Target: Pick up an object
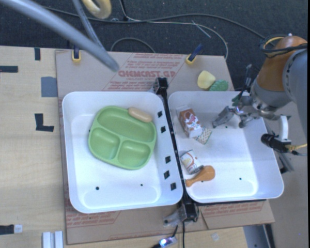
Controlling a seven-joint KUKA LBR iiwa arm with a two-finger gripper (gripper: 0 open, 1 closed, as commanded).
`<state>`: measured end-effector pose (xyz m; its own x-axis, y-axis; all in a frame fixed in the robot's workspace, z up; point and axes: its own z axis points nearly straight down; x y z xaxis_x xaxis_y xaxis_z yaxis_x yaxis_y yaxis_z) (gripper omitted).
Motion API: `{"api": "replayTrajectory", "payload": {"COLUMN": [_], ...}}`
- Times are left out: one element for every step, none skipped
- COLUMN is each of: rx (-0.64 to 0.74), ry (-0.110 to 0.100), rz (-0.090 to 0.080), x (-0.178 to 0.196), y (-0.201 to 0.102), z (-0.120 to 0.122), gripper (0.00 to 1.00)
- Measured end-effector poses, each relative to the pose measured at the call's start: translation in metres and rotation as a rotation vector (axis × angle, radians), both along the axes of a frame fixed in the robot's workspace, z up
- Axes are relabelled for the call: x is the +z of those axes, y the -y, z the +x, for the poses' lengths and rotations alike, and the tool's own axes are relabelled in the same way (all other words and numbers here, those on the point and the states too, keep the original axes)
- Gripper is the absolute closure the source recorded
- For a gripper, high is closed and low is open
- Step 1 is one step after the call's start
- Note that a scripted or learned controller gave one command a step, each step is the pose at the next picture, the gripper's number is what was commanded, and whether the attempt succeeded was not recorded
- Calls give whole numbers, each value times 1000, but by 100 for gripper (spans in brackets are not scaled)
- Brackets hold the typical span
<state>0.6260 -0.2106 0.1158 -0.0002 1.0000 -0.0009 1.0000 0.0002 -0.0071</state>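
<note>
- Approach is the step in hand, as I judge it: the tool [223, 118] hangs over the upper right part of the right bin [258, 182], reaching in from the arm [279, 76] at the right edge, and nothing sits between its fingers.
- How far the tool is open I cannot tell; its tip reads as a dark, blurred shape against the white floor of the bin.
- Nearest candidate for the pick is a small snack packet [192, 124], red and white, lying just left of the tool near the divider between the bins.
- Lower in the same bin lie a second small wrapped packet [190, 161] and, touching or just beside it, an orange drumstick-shaped toy [202, 174].
- The left bin [77, 190] holds a green divided plate [123, 137] with a tan bun-like piece [139, 114] resting on its upper rim.
- On the surface beyond the bins sit a yellow block [206, 79] and a green scrap [220, 86] just beside it.
- Next move, in my judgement, calls for a short shift left to centre over the red and white packet, then a straight descent; the packet lies flat and close to the divider wall, so the fingers need room on both sides.
</note>
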Motion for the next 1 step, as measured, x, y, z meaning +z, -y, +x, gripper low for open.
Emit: {"api": "replayTrajectory", "payload": {"rx": [2], "ry": [6], "rz": [-2], "x": [-32], "y": [0], "z": [0], "gripper": [0]}}
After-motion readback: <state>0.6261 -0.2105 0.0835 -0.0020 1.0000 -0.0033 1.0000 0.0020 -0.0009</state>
